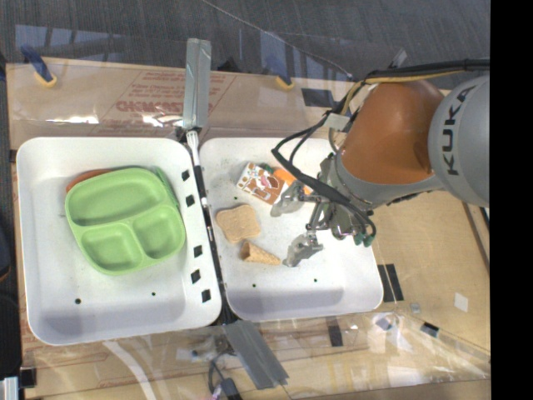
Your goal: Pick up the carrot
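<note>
Nearest the camera, the front walls of the two white bins run side by side on the desk [433, 223], the left bin [50, 307] and the right bin [283, 302] touching along their shared edge.

In the right bin, closest to its front wall, a tan wedge [260, 255] lies flat. Just behind it is a slice of bread [238, 222], almost touching it. The pincer [296, 227] hangs over this bin, to the right of both. Its fingers are spread apart, one tip just beside the wedge's right end and the other farther back, with bare bin floor between them.

In the left bin a green tray [125, 219] with three compartments sits slightly turned. It rests on a red thing [87, 176] whose edge peeks out at the tray's far left.

Farther back in the right bin, a small printed packet [261, 182] lies tilted behind the bread. The carrot [284, 176] lies just beside the packet's right edge, near the bin's far wall. It shows as an orange piece partly hidden by black cables [287, 144] and the pincer's upper finger. It is not between the fingers; whether the upper finger touches it cannot be told.

The arm [391, 136] comes in from the right, its orange band above the wrist over the bin's far right corner
</note>
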You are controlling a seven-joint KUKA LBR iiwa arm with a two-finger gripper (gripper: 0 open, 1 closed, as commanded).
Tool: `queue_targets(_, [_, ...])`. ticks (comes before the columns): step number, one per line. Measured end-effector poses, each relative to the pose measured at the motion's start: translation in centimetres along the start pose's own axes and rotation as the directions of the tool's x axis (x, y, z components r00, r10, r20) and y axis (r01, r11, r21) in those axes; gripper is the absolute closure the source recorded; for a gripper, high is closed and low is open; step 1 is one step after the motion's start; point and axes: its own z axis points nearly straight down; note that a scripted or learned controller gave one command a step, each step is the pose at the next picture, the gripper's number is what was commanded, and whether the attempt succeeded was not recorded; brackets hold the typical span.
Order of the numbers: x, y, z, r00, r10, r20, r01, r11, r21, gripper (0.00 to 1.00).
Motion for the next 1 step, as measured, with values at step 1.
queue_targets(1, [-8.01,2.73,12.32,0.994,-0.11,-0.002,0.11,0.994,-0.003,0.0])
